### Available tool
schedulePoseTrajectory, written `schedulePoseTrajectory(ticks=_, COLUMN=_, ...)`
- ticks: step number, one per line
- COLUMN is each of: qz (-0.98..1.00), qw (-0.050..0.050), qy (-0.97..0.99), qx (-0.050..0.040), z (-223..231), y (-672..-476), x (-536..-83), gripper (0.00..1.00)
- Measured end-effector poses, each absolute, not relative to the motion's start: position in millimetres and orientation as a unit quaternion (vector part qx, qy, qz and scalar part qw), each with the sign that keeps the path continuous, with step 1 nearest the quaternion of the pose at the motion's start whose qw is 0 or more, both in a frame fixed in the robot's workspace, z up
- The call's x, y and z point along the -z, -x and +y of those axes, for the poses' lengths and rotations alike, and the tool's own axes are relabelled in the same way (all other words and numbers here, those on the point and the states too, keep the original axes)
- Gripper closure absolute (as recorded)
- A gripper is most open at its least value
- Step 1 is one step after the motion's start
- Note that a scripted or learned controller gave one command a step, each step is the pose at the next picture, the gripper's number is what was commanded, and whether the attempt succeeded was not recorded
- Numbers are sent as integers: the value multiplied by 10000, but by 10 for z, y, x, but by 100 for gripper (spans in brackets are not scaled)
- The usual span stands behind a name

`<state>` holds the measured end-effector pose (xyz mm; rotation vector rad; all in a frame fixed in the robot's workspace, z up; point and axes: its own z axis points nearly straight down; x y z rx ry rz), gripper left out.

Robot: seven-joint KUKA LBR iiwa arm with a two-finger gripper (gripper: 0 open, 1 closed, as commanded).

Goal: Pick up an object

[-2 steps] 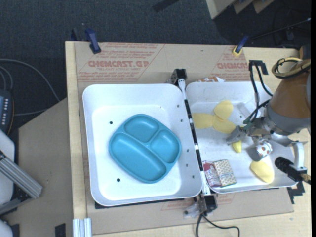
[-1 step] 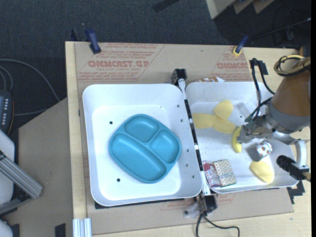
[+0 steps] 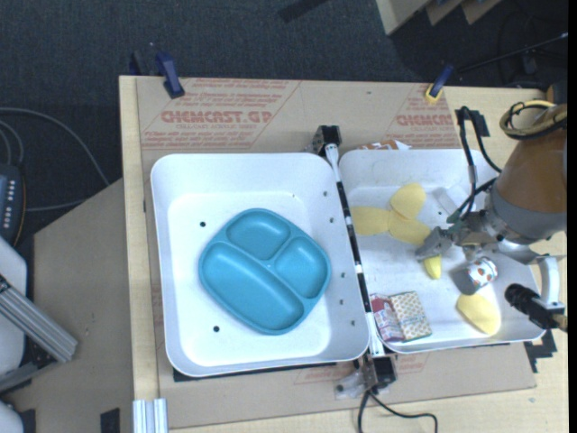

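A: Overhead, what sits in the 2 bins?

B: The left bin [image 3: 171, 242] holds 1 blue divided plate [image 3: 263, 270]. The right bin [image 3: 379, 165] holds several yellow pieces [image 3: 397, 215], a small yellow piece [image 3: 433, 267], a yellow lump [image 3: 479, 311] and a patterned packet [image 3: 401, 317].

A: And the gripper [image 3: 448, 239]?

B: It is low in the right bin, just beside the small yellow piece. I cannot tell its jaw state.

A: How might that piece handle?

B: Probably light, smooth and rounded, so it could slip; pinching across its middle seems safest.
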<state>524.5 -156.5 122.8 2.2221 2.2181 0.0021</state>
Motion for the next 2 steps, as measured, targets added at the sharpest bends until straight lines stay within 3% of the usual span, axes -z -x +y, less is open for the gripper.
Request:
schedulePoseTrajectory(ticks=1, qz=7073, qw=-11, qy=-7069, qx=3, z=-1328, y=-5302, x=-842, gripper=0)
schedulePoseTrajectory(ticks=2, qz=7071, qw=-4, qy=-7072, qx=0, z=-1331, y=-5304, x=-941, gripper=100)
